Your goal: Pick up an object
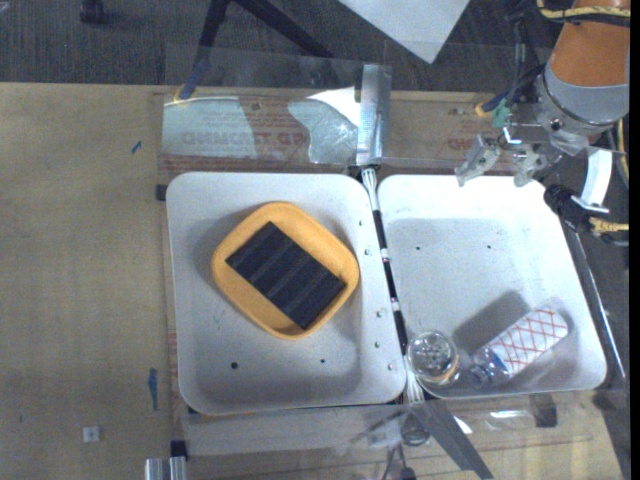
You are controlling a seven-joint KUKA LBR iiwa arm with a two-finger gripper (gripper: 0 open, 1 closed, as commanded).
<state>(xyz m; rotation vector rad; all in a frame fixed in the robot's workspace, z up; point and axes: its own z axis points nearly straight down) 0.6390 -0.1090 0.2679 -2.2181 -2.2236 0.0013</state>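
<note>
While the tool [497, 158] hangs over the far edge of the right bin [480, 233], its fingers spread apart with nothing between them, you can see a clear plastic bottle [490, 350] lying on its side in that bin's near corner. In the left bin [195, 268] an orange tray [285, 269] sits at a slant.

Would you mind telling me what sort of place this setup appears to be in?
Most likely a robotics lab or test workspace. Two shallow white bins, the left bin and the right bin, sit on a wooden bench, the gripper hangs above them, and an office chair base stands on carpet behind.
</note>
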